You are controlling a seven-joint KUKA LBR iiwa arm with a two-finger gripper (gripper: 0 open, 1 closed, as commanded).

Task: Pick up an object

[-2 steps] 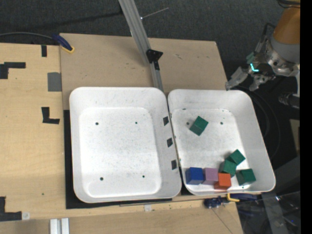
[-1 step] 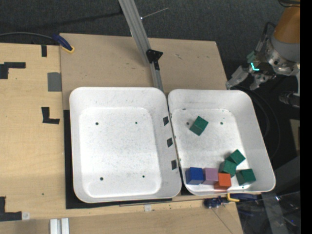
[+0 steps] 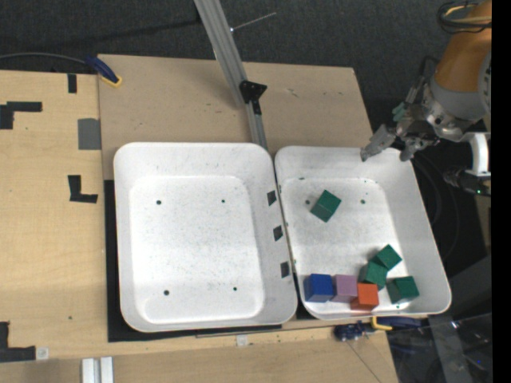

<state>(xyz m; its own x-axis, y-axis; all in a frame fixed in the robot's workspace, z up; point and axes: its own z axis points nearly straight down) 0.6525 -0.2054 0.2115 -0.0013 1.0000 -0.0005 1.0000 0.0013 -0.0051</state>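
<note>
The gripper (image 3: 389, 144) hangs with fingers spread and nothing between them over the far right corner of the right bin (image 3: 423, 214), where one green block (image 3: 325, 206) lies alone near the far end and a cluster of blocks (image 3: 363, 282) sits at the near end.

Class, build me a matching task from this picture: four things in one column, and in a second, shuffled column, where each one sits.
Things:
1. blue cube
2. lone green cube
3. orange cube
4. claw

Places:
A. alone in the right bin's upper middle
B. above the right bin's top right corner
C. left end of the row along the right bin's near wall
D. in that row, right of the purple cube

Pairs: 1-C, 2-A, 3-D, 4-B
</note>
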